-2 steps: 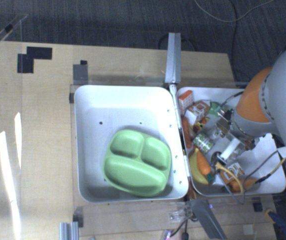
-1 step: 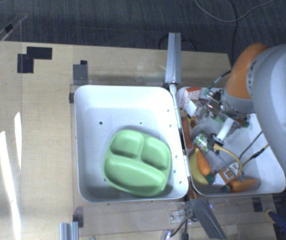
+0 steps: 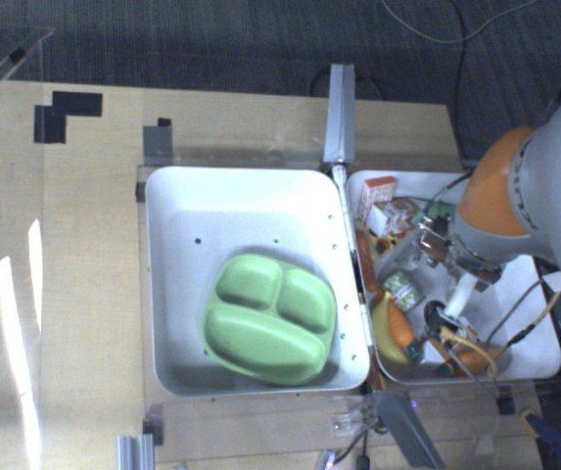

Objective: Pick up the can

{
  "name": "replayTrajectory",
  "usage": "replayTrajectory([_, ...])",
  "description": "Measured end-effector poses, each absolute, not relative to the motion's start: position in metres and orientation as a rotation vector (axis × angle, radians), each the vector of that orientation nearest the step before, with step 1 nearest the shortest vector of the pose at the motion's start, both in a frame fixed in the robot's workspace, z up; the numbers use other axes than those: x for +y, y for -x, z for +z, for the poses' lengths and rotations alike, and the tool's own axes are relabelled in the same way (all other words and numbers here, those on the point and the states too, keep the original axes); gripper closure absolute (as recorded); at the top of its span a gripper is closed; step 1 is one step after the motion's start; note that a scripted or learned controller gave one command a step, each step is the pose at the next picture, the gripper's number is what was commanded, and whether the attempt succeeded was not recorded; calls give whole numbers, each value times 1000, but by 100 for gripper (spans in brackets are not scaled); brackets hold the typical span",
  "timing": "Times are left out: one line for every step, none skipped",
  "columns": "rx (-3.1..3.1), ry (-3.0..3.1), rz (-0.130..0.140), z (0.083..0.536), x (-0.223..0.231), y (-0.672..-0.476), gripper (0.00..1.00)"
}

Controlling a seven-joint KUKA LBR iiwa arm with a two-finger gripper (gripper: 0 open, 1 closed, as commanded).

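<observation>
The can [image 3: 400, 290] is small, with a green and white label, and lies in the right bin [image 3: 544, 355] near its left wall. My gripper [image 3: 419, 250] hangs low over the bin's middle, just above and to the right of the can, among the clutter. The grey arm with its orange band [image 3: 489, 202] reaches in from the right and hides part of the bin's far side.
A red and white carton [image 3: 378, 196] lies at the right bin's far left corner. A banana [image 3: 389, 328] and orange pieces [image 3: 466, 355] lie at its near side. The left bin [image 3: 192, 213] holds a green divided plate [image 3: 271, 317].
</observation>
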State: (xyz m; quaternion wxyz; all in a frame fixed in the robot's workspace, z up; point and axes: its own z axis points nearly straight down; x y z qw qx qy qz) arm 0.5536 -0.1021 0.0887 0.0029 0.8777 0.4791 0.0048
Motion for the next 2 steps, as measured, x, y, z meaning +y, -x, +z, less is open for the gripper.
replayTrajectory([1504, -2749, 26, 101, -101, -557, 100])
replayTrajectory([1591, -2706, 7, 271, -33, -530, 100])
